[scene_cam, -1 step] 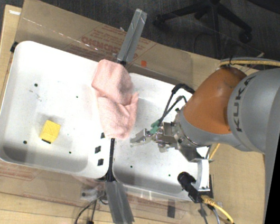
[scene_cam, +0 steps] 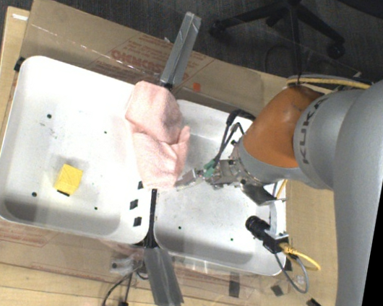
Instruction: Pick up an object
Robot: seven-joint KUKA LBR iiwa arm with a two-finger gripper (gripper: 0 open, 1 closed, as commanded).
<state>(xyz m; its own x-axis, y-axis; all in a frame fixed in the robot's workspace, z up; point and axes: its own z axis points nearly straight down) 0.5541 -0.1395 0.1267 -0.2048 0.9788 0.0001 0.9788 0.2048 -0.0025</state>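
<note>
A crumpled pink cloth [scene_cam: 156, 135] drapes over the divider between the two bins, its lower edge hanging into the right bin [scene_cam: 219, 245]. My gripper [scene_cam: 197, 177] sits low in the right bin, reaching leftward, with its tips right at the cloth's lower right edge. Whether the cloth is between the tips is hidden by the wrist. A small yellow block [scene_cam: 69, 179] lies on the floor of the left bin [scene_cam: 38, 107], far from the gripper.
The grey arm with its orange band [scene_cam: 276, 130] covers the right bin's upper right part. A black cable fitting with yellow wires [scene_cam: 272, 237] sits near the right bin's right wall. Grey divider flaps [scene_cam: 181, 48] stick out at the top and bottom between the bins.
</note>
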